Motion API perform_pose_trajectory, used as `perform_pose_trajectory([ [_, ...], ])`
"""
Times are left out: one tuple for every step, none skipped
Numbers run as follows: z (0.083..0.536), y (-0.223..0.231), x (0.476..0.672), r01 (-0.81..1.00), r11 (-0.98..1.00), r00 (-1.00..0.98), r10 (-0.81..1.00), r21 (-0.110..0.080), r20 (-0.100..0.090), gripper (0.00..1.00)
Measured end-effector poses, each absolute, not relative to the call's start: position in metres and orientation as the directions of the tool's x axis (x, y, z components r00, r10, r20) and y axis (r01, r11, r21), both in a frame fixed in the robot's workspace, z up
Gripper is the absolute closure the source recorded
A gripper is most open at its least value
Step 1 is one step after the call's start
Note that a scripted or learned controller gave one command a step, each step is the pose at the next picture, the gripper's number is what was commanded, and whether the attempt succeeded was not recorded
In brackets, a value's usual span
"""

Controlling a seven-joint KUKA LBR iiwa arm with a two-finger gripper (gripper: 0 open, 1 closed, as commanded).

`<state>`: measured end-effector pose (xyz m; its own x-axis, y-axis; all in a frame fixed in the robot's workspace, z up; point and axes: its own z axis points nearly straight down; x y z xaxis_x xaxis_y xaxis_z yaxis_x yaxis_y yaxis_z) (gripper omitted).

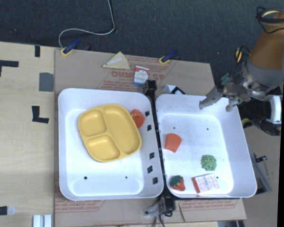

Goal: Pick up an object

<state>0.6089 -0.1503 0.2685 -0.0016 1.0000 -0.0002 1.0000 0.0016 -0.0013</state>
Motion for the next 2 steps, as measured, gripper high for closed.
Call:
perform_pose_trajectory([
  [0.159, -0.095, 0.565, 1.0, 0.002, -0.002, 1.0, -0.005, 0.001, 0.0],
  [0.101, -0.1, 0.584, 1.0, 0.0, 0.0, 1.0, -0.005, 0.0, 0.0],
])
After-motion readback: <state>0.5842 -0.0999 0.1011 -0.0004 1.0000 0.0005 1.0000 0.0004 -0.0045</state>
